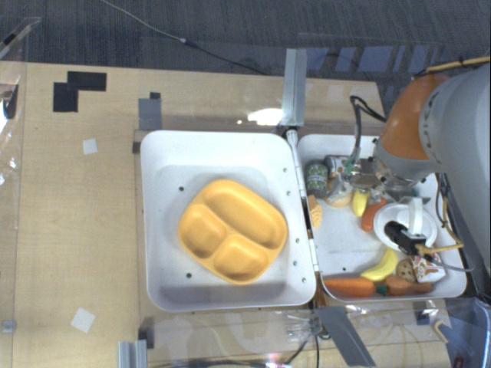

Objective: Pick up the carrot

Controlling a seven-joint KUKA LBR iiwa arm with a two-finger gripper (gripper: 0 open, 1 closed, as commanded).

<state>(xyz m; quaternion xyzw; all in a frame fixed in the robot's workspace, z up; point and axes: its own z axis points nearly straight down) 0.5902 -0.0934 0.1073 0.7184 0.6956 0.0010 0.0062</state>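
Currently, I note the carrot (350,287) lying on its side in the right bin (337,245), along the front wall near the front-left corner. A banana (382,267) lies just beside it on the inner side, and a reddish-brown item (400,285) sits at its right end, touching or nearly so.

The gripper (359,179) stands over the back half of that bin, near a can (317,177), well apart from the carrot and holding nothing I can see. Whether it is apart or together I cannot tell from this angle.

Handling assessment: I judge the carrot to be light, stiff and smooth-skinned, probably a toy piece, so it may slip or roll under an off-centre pinch. I would grasp it across its thick middle, closing at right angles to its length. The wall side leaves little clearance, so it may be pushed, not lifted.

Surface: the bin floor is flat, white and glossy, giving little friction. Room: the right bin is crowded toward the front and right, with open floor in its centre-left. The left bin (165,167) carries a yellow divided plate (232,228). The wooden bench (77,228) around the bins looks level.
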